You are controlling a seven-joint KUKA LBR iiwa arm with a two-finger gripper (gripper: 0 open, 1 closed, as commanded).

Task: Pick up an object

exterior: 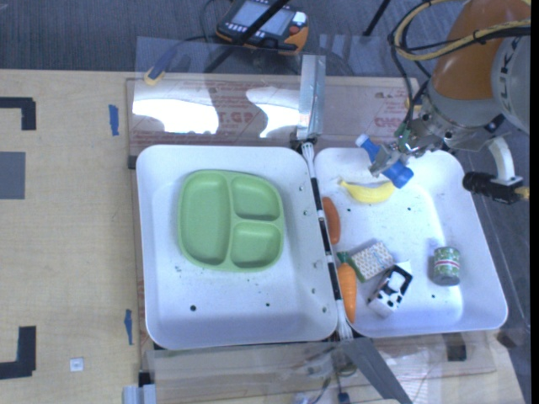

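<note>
Bins sit side by side: the left bin [160,301] carries a green divided plate [229,219], the right bin [480,305] the loose pick candidates. The arm [480,40] reaches in from the right so its gripper [387,160] hangs just above the banana [369,192], likely lined up for a grab. Its blue-tipped fingers [400,175] stand slightly apart with nothing between them. Smaller items lie nearer the front: two carrots [347,283] along the divider, a patterned packet [370,259], a black-and-white block [389,289], a small can [445,264].
</note>
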